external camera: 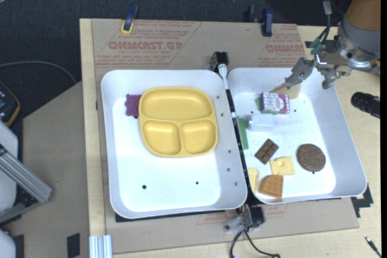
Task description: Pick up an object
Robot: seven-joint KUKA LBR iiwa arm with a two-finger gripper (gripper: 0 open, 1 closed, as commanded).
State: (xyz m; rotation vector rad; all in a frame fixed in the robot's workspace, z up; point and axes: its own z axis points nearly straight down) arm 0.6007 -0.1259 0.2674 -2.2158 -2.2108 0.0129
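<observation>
My gripper (314,76) hovers over the far edge of the right bin (344,130). Its two grey fingers are spread open with nothing between them. The left finger (299,74) points down toward a small tan piece (294,91) and a pink and green carton (275,103) just below it. Nearer the front of this bin lie a brown chocolate square (266,151), a round brown cookie (311,157), a yellow cracker (282,166) and a waffle piece (271,186).
A pale wrapped item (263,124) and a green strip (243,130) lie by the right bin's left wall. The left bin (121,178) holds a yellow divided plate (178,121) with a purple thing (132,104) at its left edge.
</observation>
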